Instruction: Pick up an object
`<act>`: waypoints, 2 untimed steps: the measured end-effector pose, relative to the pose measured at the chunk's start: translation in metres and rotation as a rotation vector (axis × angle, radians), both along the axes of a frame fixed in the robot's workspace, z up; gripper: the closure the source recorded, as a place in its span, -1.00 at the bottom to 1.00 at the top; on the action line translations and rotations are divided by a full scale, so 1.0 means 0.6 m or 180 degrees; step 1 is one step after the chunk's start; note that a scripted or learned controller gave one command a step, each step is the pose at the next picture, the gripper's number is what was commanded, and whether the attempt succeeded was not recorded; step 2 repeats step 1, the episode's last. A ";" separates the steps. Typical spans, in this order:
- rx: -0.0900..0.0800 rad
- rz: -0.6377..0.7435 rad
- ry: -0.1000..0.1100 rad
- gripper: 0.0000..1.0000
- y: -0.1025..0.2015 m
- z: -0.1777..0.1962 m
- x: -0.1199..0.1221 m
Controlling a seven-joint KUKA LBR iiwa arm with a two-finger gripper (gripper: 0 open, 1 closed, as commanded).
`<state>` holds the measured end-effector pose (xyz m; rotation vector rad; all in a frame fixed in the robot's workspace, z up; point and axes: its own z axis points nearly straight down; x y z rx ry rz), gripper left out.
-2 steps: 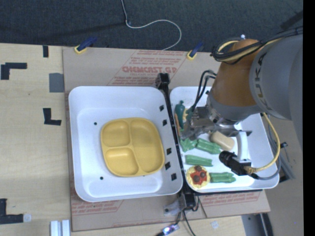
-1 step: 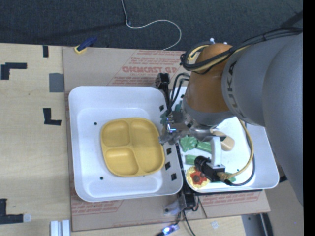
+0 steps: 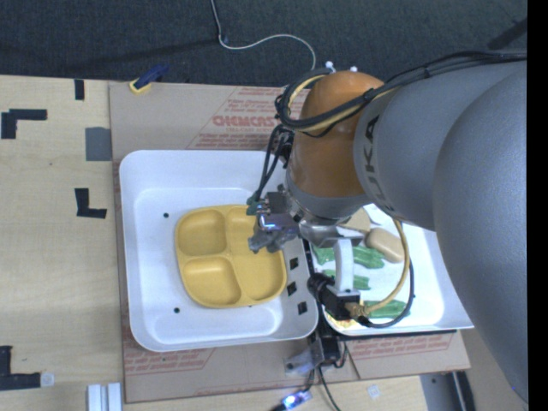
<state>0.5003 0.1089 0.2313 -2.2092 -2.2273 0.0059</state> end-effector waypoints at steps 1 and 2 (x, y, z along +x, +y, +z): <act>-0.0007 -0.0018 0.0003 1.00 -0.013 -0.001 0.006; -0.0007 -0.0018 0.0003 1.00 -0.013 -0.001 0.006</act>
